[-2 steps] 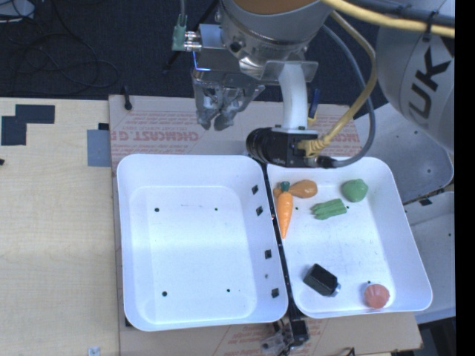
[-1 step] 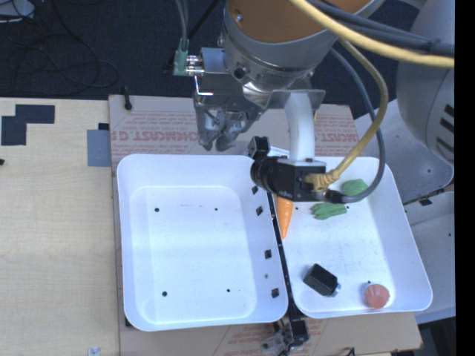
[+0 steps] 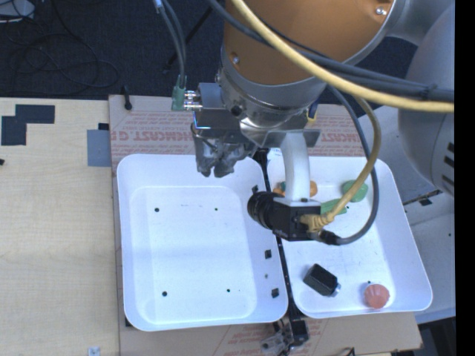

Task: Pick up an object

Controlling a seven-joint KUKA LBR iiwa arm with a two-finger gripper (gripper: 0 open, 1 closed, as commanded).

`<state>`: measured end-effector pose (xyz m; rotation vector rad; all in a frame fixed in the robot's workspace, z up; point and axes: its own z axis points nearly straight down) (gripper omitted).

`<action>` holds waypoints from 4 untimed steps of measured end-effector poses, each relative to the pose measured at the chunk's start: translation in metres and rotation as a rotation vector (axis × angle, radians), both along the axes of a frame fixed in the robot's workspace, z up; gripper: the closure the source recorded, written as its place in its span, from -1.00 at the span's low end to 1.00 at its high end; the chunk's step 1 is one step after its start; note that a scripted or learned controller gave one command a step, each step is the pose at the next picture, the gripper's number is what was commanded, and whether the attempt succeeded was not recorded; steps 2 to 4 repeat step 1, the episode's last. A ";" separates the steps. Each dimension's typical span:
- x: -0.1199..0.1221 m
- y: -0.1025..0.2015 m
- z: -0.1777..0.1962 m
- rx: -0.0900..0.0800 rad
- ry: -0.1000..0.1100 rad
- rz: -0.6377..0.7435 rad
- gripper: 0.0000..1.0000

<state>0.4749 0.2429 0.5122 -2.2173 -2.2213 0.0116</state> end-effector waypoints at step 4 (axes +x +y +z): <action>0.042 -0.003 0.026 0.002 -0.006 -0.002 1.00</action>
